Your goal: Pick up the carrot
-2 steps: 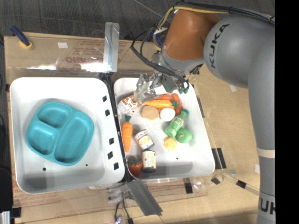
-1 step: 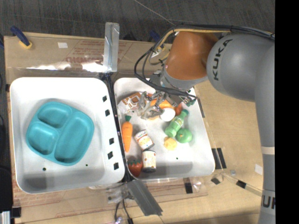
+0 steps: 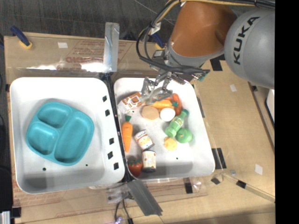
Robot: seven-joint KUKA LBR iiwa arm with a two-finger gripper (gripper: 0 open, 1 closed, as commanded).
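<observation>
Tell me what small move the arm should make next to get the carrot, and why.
Probably shift the hand toward the view's lower left, until it is above the carrot. The hand now hangs over the toy pile at the far end of the right bin, while the carrot lies by that bin's left wall, lengthwise along it, with a can close on its right. Descending here would meet other toys.

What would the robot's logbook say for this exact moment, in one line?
gripper: above right bin's far pile | carrot: lying by left wall, untouched | blue tray: left bin
</observation>
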